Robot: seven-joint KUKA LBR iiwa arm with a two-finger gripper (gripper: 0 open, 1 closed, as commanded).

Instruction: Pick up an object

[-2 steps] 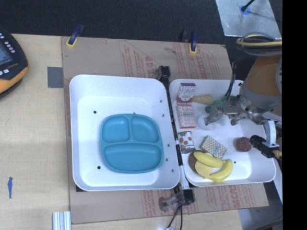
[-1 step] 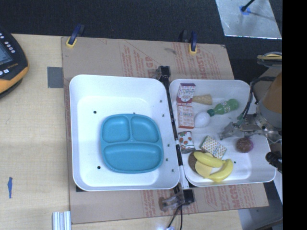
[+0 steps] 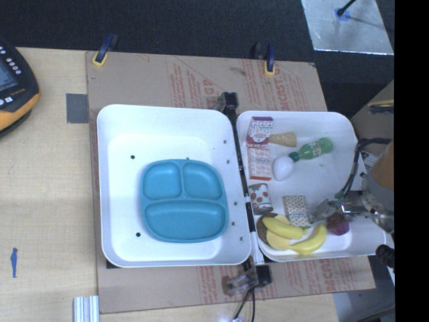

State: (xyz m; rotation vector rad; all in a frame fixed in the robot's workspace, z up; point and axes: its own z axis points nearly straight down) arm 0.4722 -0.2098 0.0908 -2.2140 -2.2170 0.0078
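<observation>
The right bin (image 3: 348,123) holds several small items. Two yellow bananas (image 3: 295,235) lie at its front, with a speckled packet (image 3: 295,210) just behind them. A dark purple round object (image 3: 340,226) sits near the front right corner. My gripper (image 3: 333,212) reaches in from the right, low over the bin, directly above and touching or nearly touching the purple object. Farther back lie a white egg (image 3: 283,168), a green bottle (image 3: 312,149) on its side and a tan wedge (image 3: 283,139).
Printed packets (image 3: 259,154) line the right bin's left wall. The left bin (image 3: 120,133) holds a blue divided plate (image 3: 184,200). A yellow and black handset (image 3: 13,86) rests on the bench at far left. Clamps (image 3: 269,54) hold the cardboard base.
</observation>
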